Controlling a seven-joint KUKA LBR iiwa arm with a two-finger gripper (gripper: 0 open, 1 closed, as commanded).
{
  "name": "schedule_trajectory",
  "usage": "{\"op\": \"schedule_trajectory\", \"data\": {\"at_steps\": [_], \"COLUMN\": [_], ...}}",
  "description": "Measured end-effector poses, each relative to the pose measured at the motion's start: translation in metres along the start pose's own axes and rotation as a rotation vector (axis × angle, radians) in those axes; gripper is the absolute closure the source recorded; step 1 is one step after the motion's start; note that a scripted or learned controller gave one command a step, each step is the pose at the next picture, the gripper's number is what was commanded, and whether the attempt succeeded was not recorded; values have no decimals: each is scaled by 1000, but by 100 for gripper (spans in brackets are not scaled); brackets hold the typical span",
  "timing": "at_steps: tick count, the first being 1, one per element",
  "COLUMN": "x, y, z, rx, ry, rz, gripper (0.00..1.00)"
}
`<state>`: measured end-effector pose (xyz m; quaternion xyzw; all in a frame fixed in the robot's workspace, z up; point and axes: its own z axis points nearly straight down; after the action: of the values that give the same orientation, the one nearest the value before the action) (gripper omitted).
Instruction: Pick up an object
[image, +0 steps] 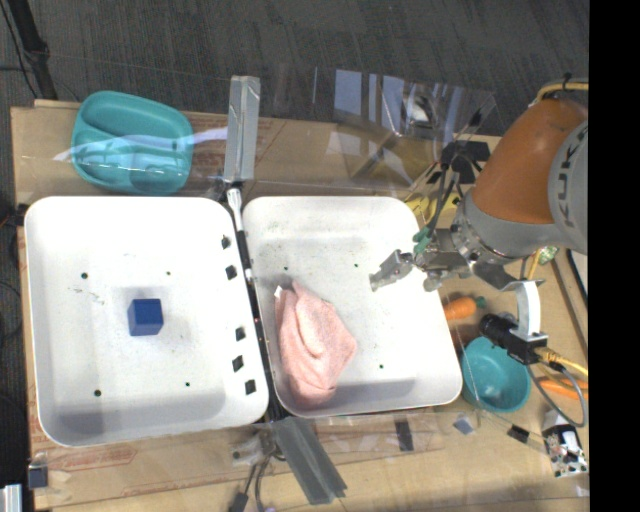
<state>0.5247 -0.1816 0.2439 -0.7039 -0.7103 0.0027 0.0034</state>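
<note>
A crumpled pink cloth (312, 343) lies in the right bin (330, 225), against its left wall near the front. A small blue cube (146, 316) sits in the left bin (60, 230), left of its middle. My gripper (390, 270) hangs over the right part of the right bin, up and to the right of the cloth and well apart from it. Nothing shows between its fingers.
A teal plastic container (132, 140) rests on the bench behind the left bin. Right of the right bin lie a teal bowl (495, 375), an orange object (460, 308) and cables. A clear panel (400, 120) stands behind the right bin.
</note>
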Motion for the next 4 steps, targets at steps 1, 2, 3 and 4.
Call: {"op": "schedule_trajectory", "data": {"at_steps": [1,2,3,4], "x": [82,6,29,79], "y": [39,50,8,48], "z": [126,152,153,153], "rx": [2,-7,-9,-6], "ry": [-1,-1,-1,-1], "rz": [6,-111,-253,-303], "gripper": [0,0,0,0]}}
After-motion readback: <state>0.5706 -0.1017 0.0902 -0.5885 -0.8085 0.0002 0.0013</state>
